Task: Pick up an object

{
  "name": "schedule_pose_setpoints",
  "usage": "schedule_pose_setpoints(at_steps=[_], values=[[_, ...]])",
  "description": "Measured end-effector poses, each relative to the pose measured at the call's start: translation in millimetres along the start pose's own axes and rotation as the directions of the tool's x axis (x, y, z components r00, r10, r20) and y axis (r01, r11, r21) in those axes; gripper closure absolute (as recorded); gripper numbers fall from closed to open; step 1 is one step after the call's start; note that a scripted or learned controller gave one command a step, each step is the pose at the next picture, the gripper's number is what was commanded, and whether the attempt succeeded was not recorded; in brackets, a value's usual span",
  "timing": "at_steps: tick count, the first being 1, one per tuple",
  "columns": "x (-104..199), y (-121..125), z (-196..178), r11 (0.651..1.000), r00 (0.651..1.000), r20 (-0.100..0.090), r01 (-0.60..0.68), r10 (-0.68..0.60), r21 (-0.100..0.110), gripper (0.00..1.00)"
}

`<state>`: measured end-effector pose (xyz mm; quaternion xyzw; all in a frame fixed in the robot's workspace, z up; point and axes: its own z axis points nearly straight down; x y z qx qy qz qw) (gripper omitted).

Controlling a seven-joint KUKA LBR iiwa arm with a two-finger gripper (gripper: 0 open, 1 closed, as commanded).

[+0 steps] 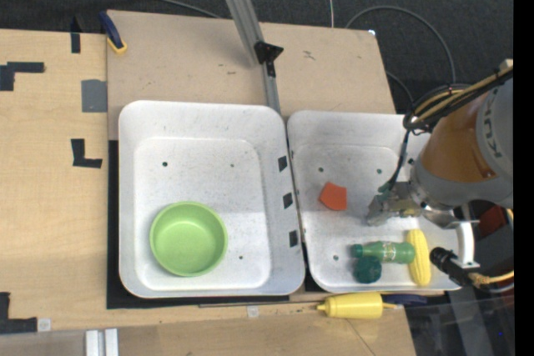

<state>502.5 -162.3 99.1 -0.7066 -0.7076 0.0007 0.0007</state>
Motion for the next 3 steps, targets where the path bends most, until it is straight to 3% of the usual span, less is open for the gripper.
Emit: schedule_pose_setpoints(at_steps=[3], values=[[-3.3, 5.0, -158.4, 1.0, 1.0, 0.002, 0.0, 0.0, -0.006, 1.0]])
